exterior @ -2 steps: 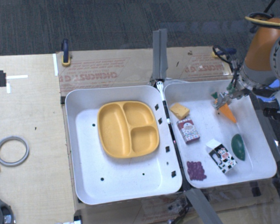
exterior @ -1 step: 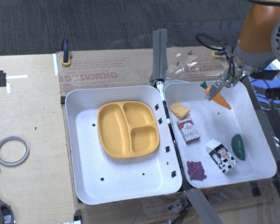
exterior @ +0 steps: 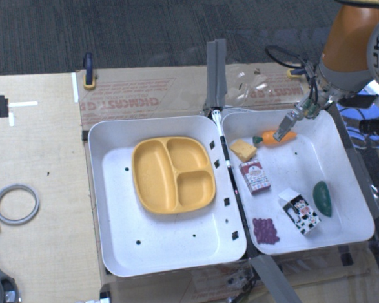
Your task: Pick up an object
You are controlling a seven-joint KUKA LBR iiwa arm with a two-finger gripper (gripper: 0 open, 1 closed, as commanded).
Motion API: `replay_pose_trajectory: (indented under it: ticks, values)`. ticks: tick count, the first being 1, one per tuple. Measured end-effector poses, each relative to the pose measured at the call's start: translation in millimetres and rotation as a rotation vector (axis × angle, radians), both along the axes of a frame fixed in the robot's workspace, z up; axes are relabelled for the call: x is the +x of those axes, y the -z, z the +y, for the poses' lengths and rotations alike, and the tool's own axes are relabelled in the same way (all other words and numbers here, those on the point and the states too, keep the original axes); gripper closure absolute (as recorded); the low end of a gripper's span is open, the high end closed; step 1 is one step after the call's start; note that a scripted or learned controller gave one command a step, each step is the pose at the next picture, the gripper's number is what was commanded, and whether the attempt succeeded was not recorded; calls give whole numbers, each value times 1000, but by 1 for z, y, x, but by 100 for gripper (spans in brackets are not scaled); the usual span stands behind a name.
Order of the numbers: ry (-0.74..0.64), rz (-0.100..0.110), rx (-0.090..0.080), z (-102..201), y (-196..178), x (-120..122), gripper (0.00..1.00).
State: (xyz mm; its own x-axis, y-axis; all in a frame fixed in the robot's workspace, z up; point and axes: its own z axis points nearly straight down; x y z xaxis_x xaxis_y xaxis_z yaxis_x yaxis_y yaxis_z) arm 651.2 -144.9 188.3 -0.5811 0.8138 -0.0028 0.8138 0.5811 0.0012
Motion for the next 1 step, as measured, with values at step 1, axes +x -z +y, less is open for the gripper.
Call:
replay_pose_trajectory:
  ticks: [1]
  values:
    - [391,1,0,-43,96,0,0]
